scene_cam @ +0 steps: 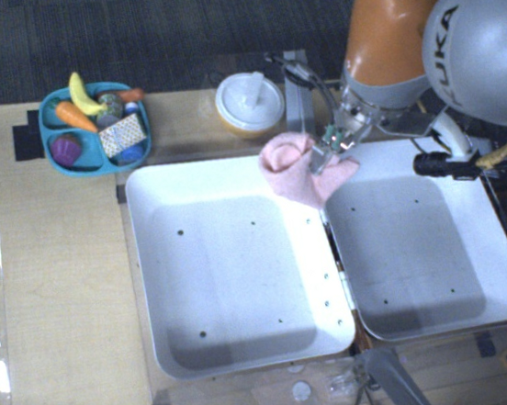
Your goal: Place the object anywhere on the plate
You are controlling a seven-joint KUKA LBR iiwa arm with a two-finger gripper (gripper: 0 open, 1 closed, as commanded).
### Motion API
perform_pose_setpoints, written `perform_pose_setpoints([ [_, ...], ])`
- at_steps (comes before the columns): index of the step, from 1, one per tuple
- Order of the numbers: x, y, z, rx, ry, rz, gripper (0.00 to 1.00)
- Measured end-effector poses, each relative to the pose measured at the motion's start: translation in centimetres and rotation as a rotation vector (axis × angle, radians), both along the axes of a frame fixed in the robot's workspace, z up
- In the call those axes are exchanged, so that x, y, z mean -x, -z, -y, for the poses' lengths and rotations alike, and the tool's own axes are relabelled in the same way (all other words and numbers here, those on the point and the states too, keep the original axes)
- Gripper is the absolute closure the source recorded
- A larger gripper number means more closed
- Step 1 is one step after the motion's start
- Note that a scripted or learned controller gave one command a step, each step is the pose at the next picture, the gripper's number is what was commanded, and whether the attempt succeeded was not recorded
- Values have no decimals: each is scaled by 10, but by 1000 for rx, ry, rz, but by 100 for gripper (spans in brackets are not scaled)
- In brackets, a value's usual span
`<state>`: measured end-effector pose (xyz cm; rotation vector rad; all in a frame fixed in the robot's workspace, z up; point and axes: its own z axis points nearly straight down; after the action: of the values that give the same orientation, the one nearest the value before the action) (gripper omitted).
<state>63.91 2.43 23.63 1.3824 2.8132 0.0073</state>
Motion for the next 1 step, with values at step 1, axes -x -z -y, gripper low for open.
perform_pose_setpoints([
  [1, 42, -7, -35, 2, -401, 2, 100],
])
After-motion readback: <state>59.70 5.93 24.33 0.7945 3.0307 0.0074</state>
